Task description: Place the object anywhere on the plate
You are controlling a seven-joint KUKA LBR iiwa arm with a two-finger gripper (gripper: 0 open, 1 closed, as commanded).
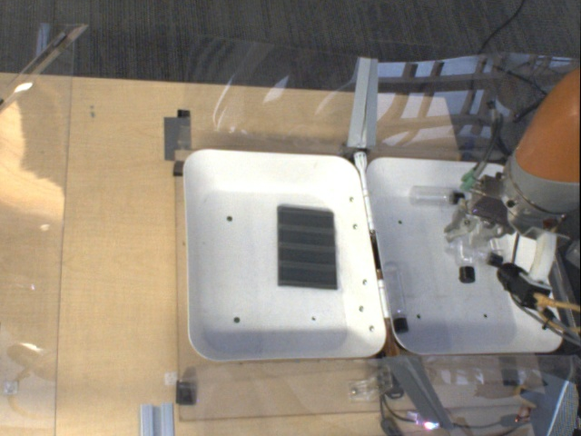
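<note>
The dark ribbed plate [307, 246] lies near the middle of the left bin [209, 325], long axis running toward the far rim. The gripper [467, 243] hangs over the right bin [408, 321], toward its right edge — the plate lies well to its left. A clear object [428, 193] lies near that bin's far edge.
</note>
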